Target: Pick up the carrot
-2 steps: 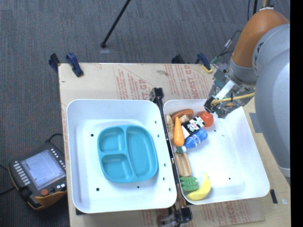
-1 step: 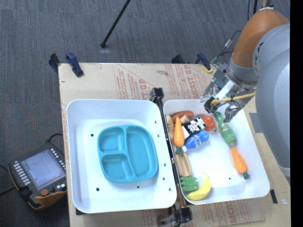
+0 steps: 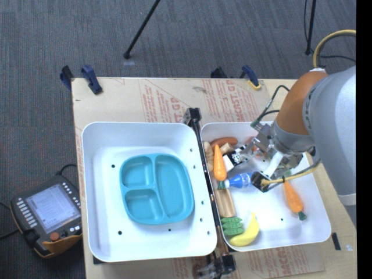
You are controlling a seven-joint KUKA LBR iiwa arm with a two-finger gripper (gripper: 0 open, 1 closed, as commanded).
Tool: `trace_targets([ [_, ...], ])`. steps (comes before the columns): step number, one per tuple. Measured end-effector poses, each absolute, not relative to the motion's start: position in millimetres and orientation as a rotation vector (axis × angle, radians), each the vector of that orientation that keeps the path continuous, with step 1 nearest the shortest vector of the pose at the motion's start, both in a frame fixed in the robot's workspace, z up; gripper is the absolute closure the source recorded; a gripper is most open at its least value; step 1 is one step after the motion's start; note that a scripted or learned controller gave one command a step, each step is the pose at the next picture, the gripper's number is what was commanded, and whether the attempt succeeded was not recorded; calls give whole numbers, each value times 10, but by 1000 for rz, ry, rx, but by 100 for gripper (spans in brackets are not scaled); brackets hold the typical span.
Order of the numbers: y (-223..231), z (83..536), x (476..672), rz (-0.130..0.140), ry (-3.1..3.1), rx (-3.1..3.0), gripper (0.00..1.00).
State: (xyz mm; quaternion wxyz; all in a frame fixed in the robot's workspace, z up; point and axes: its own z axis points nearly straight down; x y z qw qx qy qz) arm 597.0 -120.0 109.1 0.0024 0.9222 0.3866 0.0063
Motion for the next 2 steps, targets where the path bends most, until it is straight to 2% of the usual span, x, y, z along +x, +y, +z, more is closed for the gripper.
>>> trace_targets([
  [1,-1715,868,5126,-7,1277,2876,0],
  [2,-1916,878,4829,10,1632,2708,0],
])
